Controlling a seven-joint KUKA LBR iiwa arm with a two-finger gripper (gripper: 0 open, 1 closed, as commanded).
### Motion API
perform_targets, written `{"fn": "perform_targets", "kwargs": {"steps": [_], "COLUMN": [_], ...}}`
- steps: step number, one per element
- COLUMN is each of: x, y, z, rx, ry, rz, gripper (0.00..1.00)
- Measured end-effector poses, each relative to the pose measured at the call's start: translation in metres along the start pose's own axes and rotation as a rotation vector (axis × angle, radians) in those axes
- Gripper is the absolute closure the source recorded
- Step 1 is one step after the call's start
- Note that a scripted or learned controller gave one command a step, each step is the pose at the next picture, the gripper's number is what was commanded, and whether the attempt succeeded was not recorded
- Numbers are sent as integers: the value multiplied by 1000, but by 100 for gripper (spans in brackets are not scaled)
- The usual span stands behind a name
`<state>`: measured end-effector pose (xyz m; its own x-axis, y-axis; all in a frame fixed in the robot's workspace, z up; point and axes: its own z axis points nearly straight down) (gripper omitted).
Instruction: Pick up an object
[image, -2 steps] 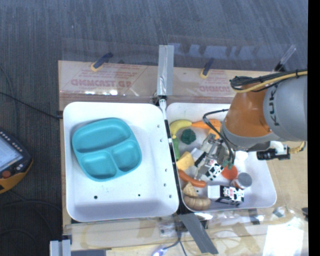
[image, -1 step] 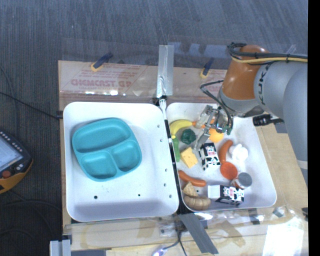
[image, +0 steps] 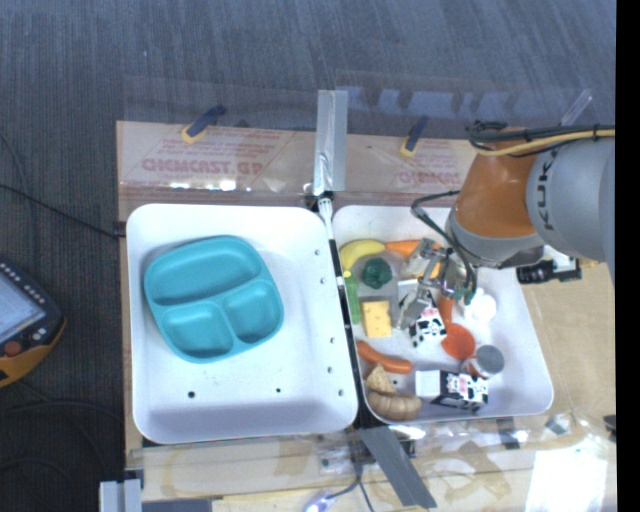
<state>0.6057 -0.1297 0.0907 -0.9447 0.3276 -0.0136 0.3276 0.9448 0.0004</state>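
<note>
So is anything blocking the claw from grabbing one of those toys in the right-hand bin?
Nothing visible does. The gripper hangs directly over the pile in the right bin, above the black-and-white cow toy, with the yellow cheese block beside it. The toys are packed close, though, so neighbours may crowd whichever one it goes for.

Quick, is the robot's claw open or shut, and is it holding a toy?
Gripper: low over the right bin among the toys; open or shut, and holding anything, cannot be told.
</note>
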Motion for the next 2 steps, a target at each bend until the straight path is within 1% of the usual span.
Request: {"fn": "perform_targets", "kwargs": {"steps": [1, 2], "x": [-2, -2], "y": [1, 1], "z": [-11, -11], "rx": [1, 1], "ry": [-8, -8], "rz": [-2, -2], "gripper": [100, 0]}}
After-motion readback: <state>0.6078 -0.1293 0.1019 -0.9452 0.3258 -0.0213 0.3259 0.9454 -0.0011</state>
